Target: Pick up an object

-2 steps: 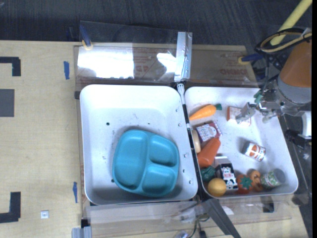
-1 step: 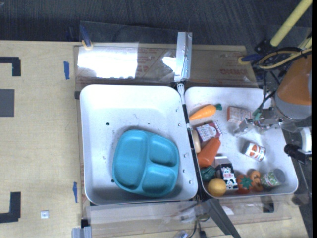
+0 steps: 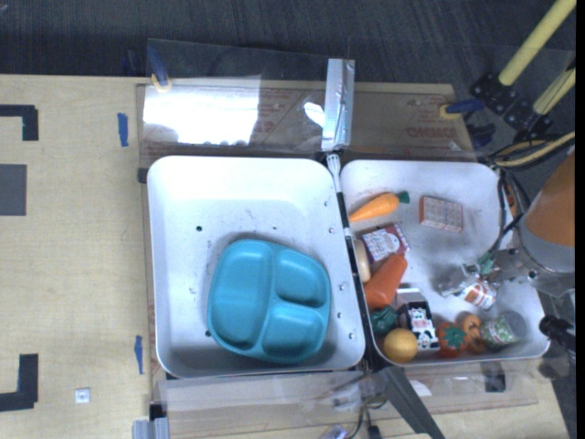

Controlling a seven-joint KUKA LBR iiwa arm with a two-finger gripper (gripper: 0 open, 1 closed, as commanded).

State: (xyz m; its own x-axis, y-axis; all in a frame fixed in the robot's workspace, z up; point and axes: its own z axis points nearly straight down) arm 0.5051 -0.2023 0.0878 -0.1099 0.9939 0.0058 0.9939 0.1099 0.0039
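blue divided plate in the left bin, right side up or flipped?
Right side up. The blue plate shows its three recessed compartments facing the camera, lying in the left bin.

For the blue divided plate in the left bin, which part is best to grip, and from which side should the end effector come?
Probably the raised outer rim of the blue divided plate, approached from above on the edge nearest the right bin. The plate lies flat and is broad, so only a thin rim fits between two fingers; that edge is closest to the arm.

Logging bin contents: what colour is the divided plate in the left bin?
Teal blue all over; the divided plate shows plainly in the camera view, lying in the left bin.
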